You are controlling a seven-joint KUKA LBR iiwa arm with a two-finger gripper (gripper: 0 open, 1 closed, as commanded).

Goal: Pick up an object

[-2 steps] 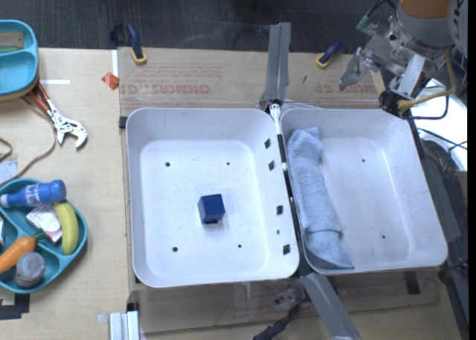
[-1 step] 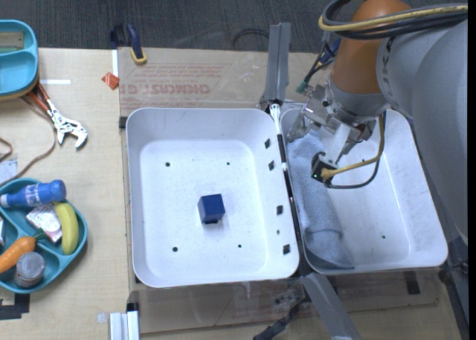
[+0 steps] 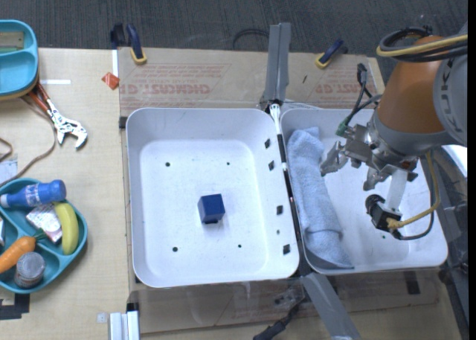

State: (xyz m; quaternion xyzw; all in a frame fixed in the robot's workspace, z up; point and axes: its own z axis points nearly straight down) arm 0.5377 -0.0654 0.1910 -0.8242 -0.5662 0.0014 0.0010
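A cardboard-covered bench [image 3: 186, 78] is seen from above, with two shallow white bins set side by side on it. In the left bin [image 3: 152, 249] a small blue cube [image 3: 212, 207] is found alone near the middle of the floor, well apart from every wall. In the right bin [image 3: 401, 257] a pale blue towel [image 3: 312, 197] is laid lengthwise along the left wall, rumpled and folded over itself. The gripper [image 3: 348, 158] is poised above the right bin, just beside the towel's upper half. Whether it is open or closed cannot be told from this angle, and nothing is seen caught in it. The main risk is judged to lie with the towel: soft cloth may be pinched by a single fold and slip out when lifted, or be dragged against the bin wall. If the cube is intended instead, the dividing walls must be cleared, and a slightly off-centre descent could knock it aside rather than capture it.
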